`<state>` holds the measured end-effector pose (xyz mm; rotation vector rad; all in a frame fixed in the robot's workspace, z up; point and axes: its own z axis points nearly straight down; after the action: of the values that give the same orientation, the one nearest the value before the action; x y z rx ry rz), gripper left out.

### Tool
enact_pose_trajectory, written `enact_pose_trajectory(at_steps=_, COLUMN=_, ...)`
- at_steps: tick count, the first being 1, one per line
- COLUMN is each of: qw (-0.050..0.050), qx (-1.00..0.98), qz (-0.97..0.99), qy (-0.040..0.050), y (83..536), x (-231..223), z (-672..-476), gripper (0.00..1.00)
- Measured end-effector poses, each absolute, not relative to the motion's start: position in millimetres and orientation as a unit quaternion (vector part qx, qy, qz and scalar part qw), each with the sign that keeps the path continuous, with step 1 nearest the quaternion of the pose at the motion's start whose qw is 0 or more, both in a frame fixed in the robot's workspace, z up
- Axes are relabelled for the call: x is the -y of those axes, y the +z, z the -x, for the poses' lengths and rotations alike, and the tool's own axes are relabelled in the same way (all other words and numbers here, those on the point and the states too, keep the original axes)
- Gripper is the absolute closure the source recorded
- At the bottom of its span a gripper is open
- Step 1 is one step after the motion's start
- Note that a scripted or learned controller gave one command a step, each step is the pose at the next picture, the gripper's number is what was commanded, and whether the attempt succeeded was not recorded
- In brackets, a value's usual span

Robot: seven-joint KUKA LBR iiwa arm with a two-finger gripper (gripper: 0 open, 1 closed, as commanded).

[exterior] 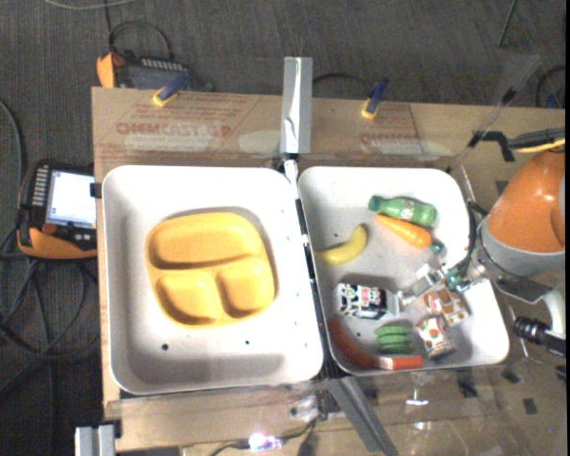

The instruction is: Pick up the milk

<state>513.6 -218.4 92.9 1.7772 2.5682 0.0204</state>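
Note:
The milk (pixel 361 299) is a small carton with black and white cow patches, lying on its side in the lower middle of the right bin (pixel 456 190). My gripper (pixel 441 278) hangs low over that bin's right side, to the right of the milk and apart from it. It is just above a red and white carton (pixel 447 306). The grey arm with its orange band (pixel 532 207) comes in from the right edge.
Also in the right bin are a green bottle (pixel 403 208), a carrot (pixel 406 230), a banana (pixel 346 246), a green pod (pixel 393 335), a red sausage (pixel 347 346) and a second red and white carton (pixel 435 336). The left bin holds a yellow divided tray (pixel 212 267).

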Motion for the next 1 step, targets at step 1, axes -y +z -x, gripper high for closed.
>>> enact_pose_trajectory(at_steps=1, qw=0.011, qx=-0.822, qz=-0.57, qy=0.0065, y=101.6, x=219.5, z=-514.2, gripper=1.0)
